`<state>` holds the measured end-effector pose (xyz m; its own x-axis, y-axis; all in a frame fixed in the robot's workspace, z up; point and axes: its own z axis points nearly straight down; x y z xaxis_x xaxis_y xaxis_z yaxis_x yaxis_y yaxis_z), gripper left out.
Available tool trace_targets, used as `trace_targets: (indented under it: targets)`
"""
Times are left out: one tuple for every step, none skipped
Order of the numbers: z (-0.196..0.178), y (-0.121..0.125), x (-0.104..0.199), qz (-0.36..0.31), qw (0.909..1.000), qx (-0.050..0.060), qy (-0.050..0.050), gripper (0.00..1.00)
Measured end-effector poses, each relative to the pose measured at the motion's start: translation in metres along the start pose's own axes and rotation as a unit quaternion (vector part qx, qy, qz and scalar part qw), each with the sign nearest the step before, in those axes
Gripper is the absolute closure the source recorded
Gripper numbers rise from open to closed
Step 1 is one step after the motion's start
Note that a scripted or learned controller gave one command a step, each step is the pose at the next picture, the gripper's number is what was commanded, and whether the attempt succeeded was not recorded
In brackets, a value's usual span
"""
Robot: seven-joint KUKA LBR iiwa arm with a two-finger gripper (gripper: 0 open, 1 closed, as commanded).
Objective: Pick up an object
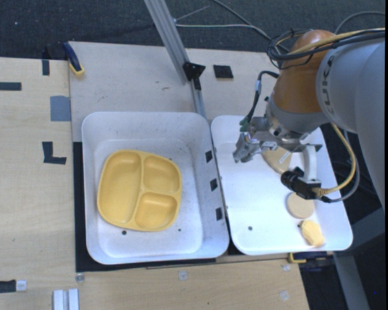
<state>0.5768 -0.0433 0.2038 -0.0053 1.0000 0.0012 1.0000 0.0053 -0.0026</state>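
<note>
While the grey arm with its orange band [304, 76] reaches in over the right-hand shallow white bin [258, 205], its two-finger gripper [246, 150] hangs low over the bin's upper left part, above bare white floor. The view is too coarse here to tell the gripper's state, and nothing shows pinched in it.

The nearest candidate is a pale tan rounded piece [275, 157] lying just to the gripper's right, partly hidden under the wrist, so its outline and long axis cannot be read. Further toward the near right corner lie a flat round beige disc [301, 206] and, beside it, a small yellow block [312, 233] whose long axis runs roughly along the bin's right wall. Both sit well apart from the gripper, down and to its right.

By count: three loose objects in the right bin, and one yellow divided plastic tray [140, 190] with three compartments in the left-hand white bin [94, 134]. A short sideways shift to the right would likely put the gripper over the tan piece.
</note>
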Motion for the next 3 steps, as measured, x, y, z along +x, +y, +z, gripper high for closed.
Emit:
trace_targets:
  targets:
    - [-0.012, -0.013, 0.056, -0.001, 1.0, 0.0, 0.0, 1.0]
    - [-0.014, -0.017, 0.099, -0.001, 1.0, 0.0, 0.0, 1.0]
    - [-0.011, -0.024, 0.143, 0.0, 1.0, 0.0, 0.0, 1.0]
